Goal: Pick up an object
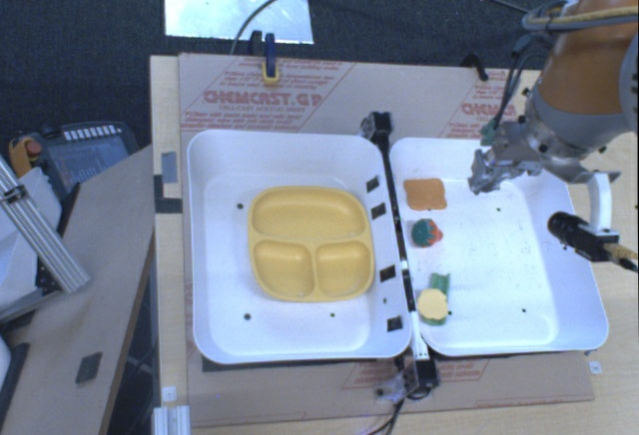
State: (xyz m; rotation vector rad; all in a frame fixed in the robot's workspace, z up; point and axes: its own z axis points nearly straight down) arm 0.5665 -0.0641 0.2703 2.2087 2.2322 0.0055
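Three small objects lie along the left side of the right bin: an orange flat piece, a red and green toy, and a yellow disc with a green part. My gripper hangs over the upper part of that bin, to the right of the orange piece and apart from it. Nothing shows between its fingers.
The left bin holds a yellow divided plate. A black divider with clips runs between the bins. A black fixture juts over the right bin's right edge. A grey panel sits off the bench at left.
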